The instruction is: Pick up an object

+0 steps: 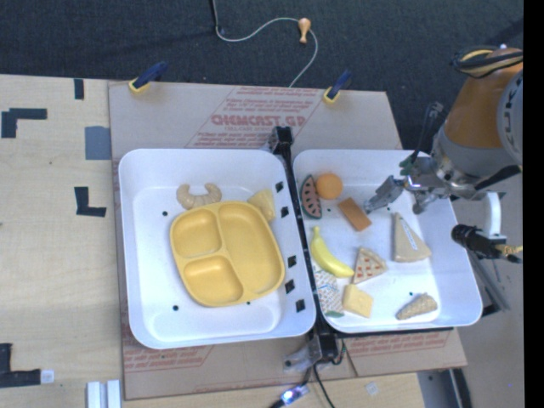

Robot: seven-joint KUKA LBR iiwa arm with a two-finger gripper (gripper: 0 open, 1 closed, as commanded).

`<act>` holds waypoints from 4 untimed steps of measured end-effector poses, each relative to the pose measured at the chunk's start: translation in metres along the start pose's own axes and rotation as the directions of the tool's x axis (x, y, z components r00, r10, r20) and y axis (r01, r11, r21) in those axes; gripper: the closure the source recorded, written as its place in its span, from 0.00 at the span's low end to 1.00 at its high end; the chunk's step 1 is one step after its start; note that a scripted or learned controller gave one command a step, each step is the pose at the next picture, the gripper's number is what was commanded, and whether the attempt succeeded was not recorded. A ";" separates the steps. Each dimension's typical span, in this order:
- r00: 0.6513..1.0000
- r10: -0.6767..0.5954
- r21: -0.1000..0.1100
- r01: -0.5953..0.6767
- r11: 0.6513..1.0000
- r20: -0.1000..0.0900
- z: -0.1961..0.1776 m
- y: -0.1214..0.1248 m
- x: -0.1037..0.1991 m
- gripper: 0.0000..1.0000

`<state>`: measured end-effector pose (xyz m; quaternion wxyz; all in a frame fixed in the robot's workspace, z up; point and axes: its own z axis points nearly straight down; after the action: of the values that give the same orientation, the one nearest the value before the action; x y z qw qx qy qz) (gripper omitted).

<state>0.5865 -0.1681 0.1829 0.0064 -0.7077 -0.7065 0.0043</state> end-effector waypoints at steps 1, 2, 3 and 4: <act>1.000 -0.003 -0.013 0.003 1.000 0.002 -0.008 0.003 0.000 0.00; 1.000 -0.003 -0.009 0.003 1.000 0.004 0.047 0.000 -0.010 0.00; 1.000 -0.004 -0.019 0.005 1.000 0.008 0.097 0.002 -0.010 0.00; 1.000 -0.005 -0.018 0.005 1.000 0.005 0.085 0.003 -0.008 1.00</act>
<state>0.5879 -0.1762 0.0982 -0.0018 -0.7059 -0.7084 -0.0006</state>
